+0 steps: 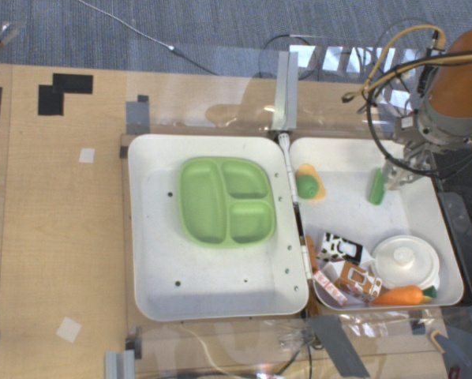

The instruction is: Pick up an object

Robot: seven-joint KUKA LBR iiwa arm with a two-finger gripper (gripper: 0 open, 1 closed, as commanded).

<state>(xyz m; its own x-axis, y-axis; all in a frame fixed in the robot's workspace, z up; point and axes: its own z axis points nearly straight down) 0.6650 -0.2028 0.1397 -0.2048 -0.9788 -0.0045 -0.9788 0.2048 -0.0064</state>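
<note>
My gripper hangs over the far right part of the right bin, under the grey wrist and orange band. A small green cylinder stands tilted just left of the gripper, close against it; whether it is gripped is unclear. A green and yellow round item lies at the bin's far left. A white round bowl, an orange carrot, a black-and-white carton and a brown packet crowd the near end.
The left bin holds a light green divided plate. A grey divider post rises between the bins at the back. Yellow and black cables loop above the wrist.
</note>
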